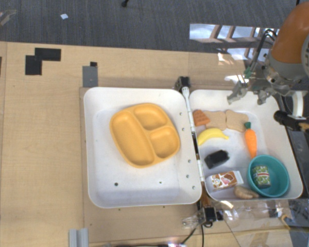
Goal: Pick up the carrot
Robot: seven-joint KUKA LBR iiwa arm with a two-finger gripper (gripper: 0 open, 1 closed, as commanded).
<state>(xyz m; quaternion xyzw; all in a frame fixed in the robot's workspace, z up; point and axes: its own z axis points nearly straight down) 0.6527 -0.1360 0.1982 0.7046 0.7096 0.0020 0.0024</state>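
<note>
Looking down on a bench with two white bins side by side, nothing of the pick has happened yet, as far as the view shows. Left bin (92, 153): a yellow divided plate (144, 134) sits alone near its middle. Right bin (293, 184), from its left side: a brown sausage-like piece (201, 118), a slice of toast (236, 120), a banana (212, 136) below them, a black block (216, 158), then a small printed box (225, 179) and a bit of ginger (244, 192) at the near edge. The carrot (251, 141) lies just right of the banana and toast, orange with a green top, pointing toward a teal bowl (269, 176) just beside its tip. The gripper (251, 90) hangs above the bin's far rim, well apart from the carrot, fingers spread and pinching nothing. Left to do, by my judgement: move over the carrot, descend, close, lift.
</note>
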